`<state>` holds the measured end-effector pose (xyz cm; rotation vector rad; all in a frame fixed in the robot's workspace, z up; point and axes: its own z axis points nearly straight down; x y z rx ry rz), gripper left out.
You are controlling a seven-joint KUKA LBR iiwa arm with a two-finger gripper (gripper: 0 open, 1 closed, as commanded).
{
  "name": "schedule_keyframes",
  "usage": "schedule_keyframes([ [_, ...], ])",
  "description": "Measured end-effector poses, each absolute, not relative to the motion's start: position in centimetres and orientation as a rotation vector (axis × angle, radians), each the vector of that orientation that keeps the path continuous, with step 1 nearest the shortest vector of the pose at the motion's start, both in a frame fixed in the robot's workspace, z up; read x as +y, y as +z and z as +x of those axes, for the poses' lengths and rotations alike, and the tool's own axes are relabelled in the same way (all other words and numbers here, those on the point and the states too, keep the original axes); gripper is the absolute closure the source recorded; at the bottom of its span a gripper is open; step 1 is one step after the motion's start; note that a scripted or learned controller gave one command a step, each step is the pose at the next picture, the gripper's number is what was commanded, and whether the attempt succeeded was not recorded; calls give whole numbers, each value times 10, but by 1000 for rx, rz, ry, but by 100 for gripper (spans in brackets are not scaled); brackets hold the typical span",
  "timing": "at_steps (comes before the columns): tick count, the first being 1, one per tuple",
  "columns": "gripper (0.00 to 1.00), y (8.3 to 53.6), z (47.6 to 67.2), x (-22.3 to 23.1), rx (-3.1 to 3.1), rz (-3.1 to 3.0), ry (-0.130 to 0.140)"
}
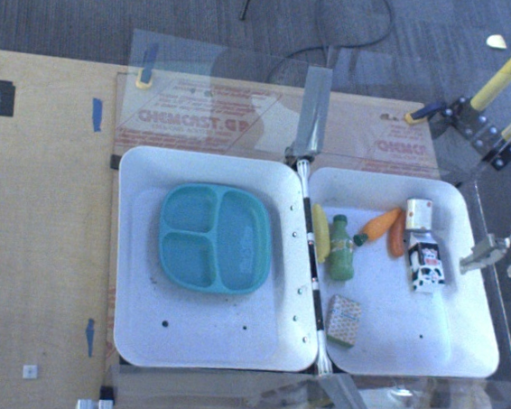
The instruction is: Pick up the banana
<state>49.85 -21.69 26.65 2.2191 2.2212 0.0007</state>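
In the right bin (pixel 472 349), a packet (pixel 344 320) lies nearest, below the green bottle (pixel 341 251). The banana (pixel 321 232) is pressed to that bottle's left, against the bin's left wall. Carrots (pixel 389 229) and a carton (pixel 423 253) lie to the bottle's right. The gripper (pixel 505 252), beyond the carton, is too blurred for its opening to be judged. The banana is best approached from above, its fingers aligned along the wall.

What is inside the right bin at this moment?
The right bin holds a banana against its left wall, a green bottle, two carrots, a cow-print carton and a patterned packet. Nothing looks covered.
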Motion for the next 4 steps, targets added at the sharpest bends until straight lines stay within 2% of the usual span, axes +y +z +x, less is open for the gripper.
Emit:
schedule_keyframes([
  [1, 0, 365, 492, -180, 2423, 1993, 2],
  [2, 0, 245, 480, -89, 2514, 1883, 1],
  [3, 0, 184, 479, 13, 2387, 2045, -1],
  [4, 0, 184, 479, 4, 2668, 1661, 0],
])
